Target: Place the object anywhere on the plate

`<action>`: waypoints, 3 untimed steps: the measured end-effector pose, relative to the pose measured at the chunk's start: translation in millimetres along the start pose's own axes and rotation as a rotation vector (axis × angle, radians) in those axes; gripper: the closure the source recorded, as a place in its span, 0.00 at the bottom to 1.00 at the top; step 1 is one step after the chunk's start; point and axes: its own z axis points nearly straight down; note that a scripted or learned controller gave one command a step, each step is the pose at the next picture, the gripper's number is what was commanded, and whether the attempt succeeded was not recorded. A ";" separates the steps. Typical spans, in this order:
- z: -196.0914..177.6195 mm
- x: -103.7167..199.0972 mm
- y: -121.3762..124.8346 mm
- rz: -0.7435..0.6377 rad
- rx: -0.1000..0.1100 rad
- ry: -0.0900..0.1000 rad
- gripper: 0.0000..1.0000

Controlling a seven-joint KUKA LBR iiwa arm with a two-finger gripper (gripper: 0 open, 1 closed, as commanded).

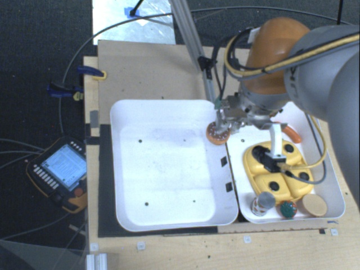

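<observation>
Camera view looks down at a slant on the desk [152,66], a tan board carrying two shallow white bins side by side. Largest in sight is the grey arm [329,66] reaching in from the right, with its orange band [275,46] above the wrist and yellow and black cables looped around it. The left bin [163,162] shows a bare white floor with a few small dark dots. The right bin [332,198] is partly covered by the arm, so its far end is hidden. Inside it lies a yellow plate [275,173] with dark round spots; a white and black piece of the arm's tooling crosses over it. The jaws [220,127] hang at the divide between the two bins, near the far rim, and whether they are open or closed cannot be told from this angle. Right under them sits the object [216,134], a small round brownish disc with a paler centre; its upper edge is hidden by the jaws, and it is unclear whether it is gripped or merely touching. It lies beside the plate, not on it. Along the near edge of the right bin are a tan disc [315,206], a small silver can [260,202] and a green ball [288,209]. An orange piece [291,133] peeks out by the arm, too hidden to identify.
</observation>
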 end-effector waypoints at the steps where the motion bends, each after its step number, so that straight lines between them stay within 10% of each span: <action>1: -7.6 60.2 -13.0 -0.002 -0.003 0.001 1.00; 3: 3.5 133.2 -38.6 0.001 -0.001 0.000 1.00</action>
